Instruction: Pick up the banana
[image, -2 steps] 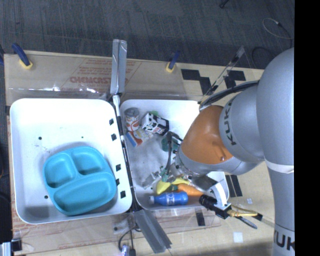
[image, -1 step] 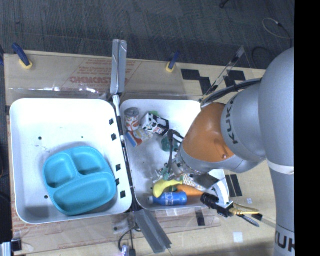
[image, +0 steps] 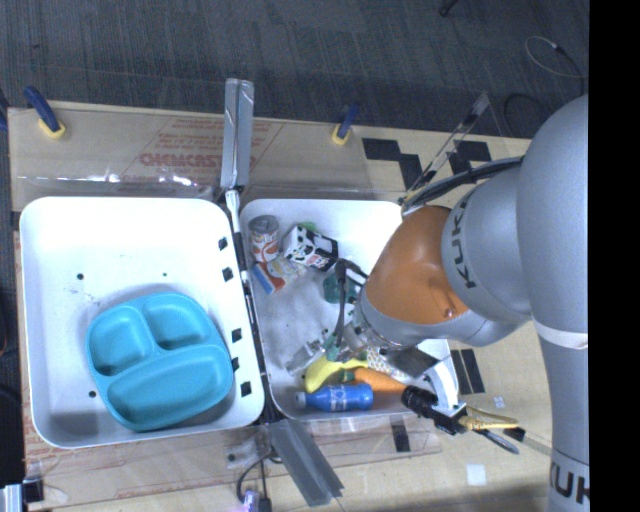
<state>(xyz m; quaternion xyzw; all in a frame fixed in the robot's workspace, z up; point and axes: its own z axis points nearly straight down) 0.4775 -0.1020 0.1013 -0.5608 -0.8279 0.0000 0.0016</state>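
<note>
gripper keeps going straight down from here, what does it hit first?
Most likely the banana, lying directly under the gripper near the right bin's front wall. Depth is unclear; the blue bottle and an orange item crowd it.

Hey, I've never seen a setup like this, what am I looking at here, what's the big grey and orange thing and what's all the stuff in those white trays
The big grey and orange thing is a robot arm, reaching in from the right of the picture. The picture comes from a single camera fixed above the bench, looking down at a slant.

On the bench sit two shallow white bins side by side. The left bin holds a blue divided plate. The right bin holds a jumble of small things: a yellow banana near the front, a blue bottle lying just in front of it, an orange carrot-like piece beside them, a small can and a black and white toy toward the back.

The arm's gripper is down in the right bin just above the banana. The arm hides much of it, so I cannot tell whether anything is held.
</note>
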